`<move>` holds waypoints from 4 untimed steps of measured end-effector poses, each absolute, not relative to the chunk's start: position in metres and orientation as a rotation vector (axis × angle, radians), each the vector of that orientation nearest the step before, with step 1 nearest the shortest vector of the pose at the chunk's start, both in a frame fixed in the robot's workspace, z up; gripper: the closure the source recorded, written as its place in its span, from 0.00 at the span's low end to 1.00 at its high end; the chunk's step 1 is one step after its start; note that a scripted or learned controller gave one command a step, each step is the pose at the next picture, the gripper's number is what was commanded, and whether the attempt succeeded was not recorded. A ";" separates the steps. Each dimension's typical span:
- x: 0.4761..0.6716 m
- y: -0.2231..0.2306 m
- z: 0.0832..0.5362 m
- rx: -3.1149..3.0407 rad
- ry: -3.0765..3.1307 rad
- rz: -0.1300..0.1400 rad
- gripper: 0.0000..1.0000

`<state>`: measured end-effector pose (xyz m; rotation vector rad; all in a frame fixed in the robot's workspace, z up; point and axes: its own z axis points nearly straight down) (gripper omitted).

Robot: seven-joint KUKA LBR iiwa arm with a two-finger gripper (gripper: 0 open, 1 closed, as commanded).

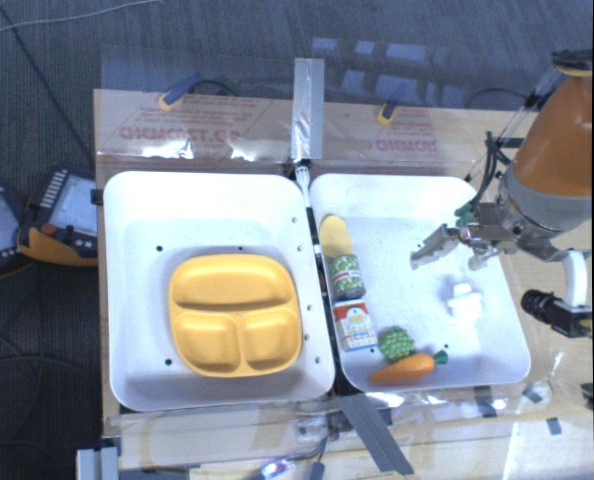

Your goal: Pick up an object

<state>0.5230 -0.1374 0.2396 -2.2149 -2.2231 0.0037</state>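
The right bin (497, 363) holds several items along its left wall: a yellow rounded piece (335, 234), a green-labelled jar (345, 276) and a small red-and-white carton (355, 326). Near the front lie a green bumpy item (396, 344) and an orange carrot (403, 369). A small white object (463, 300) rests right of centre. My gripper (455, 249) hangs over the bin's right half, above and slightly left of the white object, with its fingers spread and nothing between them.
The left bin (127, 268) holds a yellow divided plate (237, 313). A metal strip (307, 108) stands behind the bins' shared wall. A handheld pendant (47, 223) lies off the bench at the left. The arm's orange band (562, 138) is at the right.
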 end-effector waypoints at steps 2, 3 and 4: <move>0.574 -0.215 0.102 -2.315 -2.108 -0.003 0.00; 0.625 -0.209 0.092 -2.260 -2.187 -0.020 0.00; 0.624 -0.210 0.100 -2.262 -2.194 -0.012 1.00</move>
